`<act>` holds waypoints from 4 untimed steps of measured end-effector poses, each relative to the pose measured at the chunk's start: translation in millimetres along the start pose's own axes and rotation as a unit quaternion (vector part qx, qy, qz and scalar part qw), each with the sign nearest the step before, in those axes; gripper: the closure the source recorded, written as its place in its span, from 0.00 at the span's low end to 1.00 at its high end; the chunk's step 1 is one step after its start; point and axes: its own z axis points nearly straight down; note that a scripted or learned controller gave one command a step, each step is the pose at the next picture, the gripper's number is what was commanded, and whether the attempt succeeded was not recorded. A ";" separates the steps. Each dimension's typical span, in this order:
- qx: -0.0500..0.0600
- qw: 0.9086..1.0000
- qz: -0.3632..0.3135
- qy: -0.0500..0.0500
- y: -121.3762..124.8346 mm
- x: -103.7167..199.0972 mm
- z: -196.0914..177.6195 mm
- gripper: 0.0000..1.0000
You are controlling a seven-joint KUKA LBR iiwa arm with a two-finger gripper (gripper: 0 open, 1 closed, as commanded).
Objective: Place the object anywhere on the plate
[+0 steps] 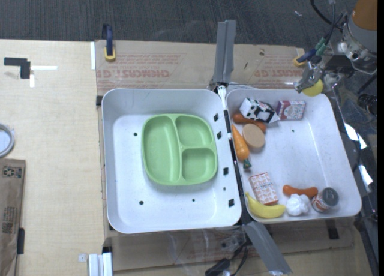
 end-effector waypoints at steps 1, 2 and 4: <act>0.000 0.989 -0.150 0.001 -1.2 70.2 60.6 1.00; 0.000 0.982 -0.188 0.001 -10.4 113.2 84.5 1.00; 0.000 0.995 -0.102 0.001 -43.5 176.1 86.0 1.00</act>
